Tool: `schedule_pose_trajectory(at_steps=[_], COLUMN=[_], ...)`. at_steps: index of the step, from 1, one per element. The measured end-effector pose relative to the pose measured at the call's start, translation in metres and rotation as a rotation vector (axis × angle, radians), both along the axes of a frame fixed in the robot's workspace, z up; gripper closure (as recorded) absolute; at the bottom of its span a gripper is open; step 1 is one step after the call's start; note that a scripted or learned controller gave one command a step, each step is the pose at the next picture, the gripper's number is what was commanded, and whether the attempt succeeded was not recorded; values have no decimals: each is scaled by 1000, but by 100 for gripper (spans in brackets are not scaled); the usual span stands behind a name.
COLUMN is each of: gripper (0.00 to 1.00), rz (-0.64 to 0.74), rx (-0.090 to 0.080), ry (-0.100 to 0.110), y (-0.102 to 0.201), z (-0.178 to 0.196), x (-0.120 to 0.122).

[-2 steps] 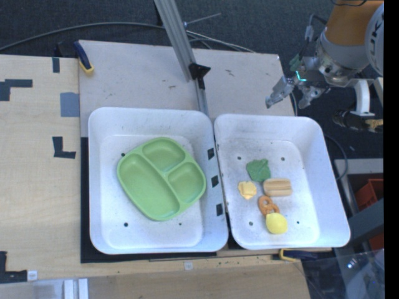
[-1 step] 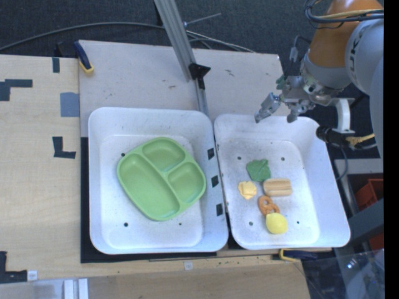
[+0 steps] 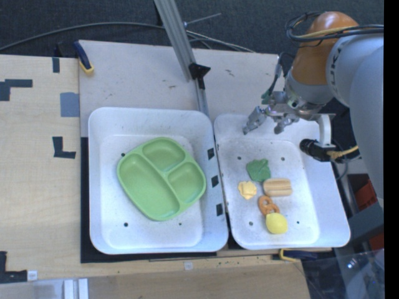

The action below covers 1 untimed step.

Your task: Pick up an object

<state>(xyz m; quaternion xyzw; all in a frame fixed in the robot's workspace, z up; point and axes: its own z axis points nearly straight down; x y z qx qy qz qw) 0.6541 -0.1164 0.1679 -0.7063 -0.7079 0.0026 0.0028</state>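
Note:
My gripper (image 3: 267, 124) hangs over the far edge of the right bin (image 3: 324, 217), its two fingers spread open with nothing between them. Below it in that bin lies a cluster of small items: a green leafy piece (image 3: 258, 169), a tan bread roll (image 3: 277, 187), a small yellow piece (image 3: 247, 190), an orange pretzel (image 3: 269, 205) and a yellow lemon (image 3: 276, 223). The gripper stands well above and behind the green piece, apart from all of them.
The left bin (image 3: 103, 217) holds a green divided plate (image 3: 161, 177). A grey metal post (image 3: 177, 33) slants down to the bins' shared far edge. Cables lie on the dark floor behind the bench.

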Motion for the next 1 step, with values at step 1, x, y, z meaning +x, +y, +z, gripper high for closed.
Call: schedule_pose_trajectory(at_steps=[1], gripper=[0], rz=[0], rx=[0], ry=[0], y=[6], z=[-53], x=[6])
